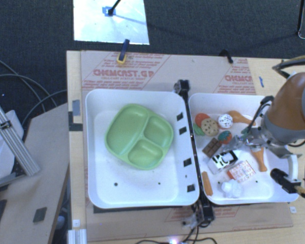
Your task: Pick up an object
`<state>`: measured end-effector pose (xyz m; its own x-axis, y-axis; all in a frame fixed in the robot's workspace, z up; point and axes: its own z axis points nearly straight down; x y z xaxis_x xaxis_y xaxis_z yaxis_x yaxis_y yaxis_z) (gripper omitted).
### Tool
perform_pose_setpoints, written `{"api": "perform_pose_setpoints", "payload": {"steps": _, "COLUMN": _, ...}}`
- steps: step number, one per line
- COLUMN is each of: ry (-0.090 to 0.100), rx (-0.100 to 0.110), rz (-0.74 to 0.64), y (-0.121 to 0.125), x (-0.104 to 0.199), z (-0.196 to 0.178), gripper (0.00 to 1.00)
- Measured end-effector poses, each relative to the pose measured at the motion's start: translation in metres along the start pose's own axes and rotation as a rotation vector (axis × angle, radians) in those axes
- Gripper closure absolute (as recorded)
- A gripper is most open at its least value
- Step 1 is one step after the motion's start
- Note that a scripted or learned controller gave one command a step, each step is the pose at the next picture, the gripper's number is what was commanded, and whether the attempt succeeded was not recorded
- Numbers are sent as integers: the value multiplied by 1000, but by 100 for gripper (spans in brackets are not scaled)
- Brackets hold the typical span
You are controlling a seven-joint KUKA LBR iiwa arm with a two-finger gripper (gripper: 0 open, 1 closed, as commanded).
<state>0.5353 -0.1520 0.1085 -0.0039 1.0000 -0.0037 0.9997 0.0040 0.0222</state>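
Note:
The right bin (274, 194) holds several small things: a round cookie (210, 126), a white spotted ball (224, 120), a brown chocolate bar (212, 146), a black-and-white block (223, 159), a red-and-white packet (241, 172), a white crumpled lump (232, 188) and an orange stick (207, 183). My gripper (242, 139) hangs low over the middle of this bin, just right of a teal piece (224, 135) and above the black-and-white block. The arm's orange band (295, 99) rises behind it. Nothing is visibly lifted.
In the left bin (99, 187) lies a green divided plate (139, 135). A black divider with clips (189, 136) runs between the bins. An orange piece (260, 158) lies under the wrist. A black part of the arm (284, 181) overhangs the right bin's front corner.

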Motion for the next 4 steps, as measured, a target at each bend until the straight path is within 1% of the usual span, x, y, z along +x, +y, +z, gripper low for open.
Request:
{"api": "perform_pose_setpoints", "payload": {"steps": 1, "ry": 3, "rx": 14, "rz": -6, "y": 61, "x": 48, "z": 24, "gripper": 0}}
{"api": "perform_pose_setpoints", "payload": {"steps": 2, "ry": 6, "rx": 28, "rz": 4, "y": -22, "x": 68, "z": 22, "gripper": 0}}
{"api": "perform_pose_setpoints", "payload": {"steps": 3, "ry": 3, "rx": 17, "rz": -1, "y": 19, "x": 68, "z": 24, "gripper": 0}}
{"api": "perform_pose_setpoints", "payload": {"steps": 4, "ry": 4, "rx": 19, "rz": 0, "y": 18, "x": 68, "z": 13, "gripper": 100}}
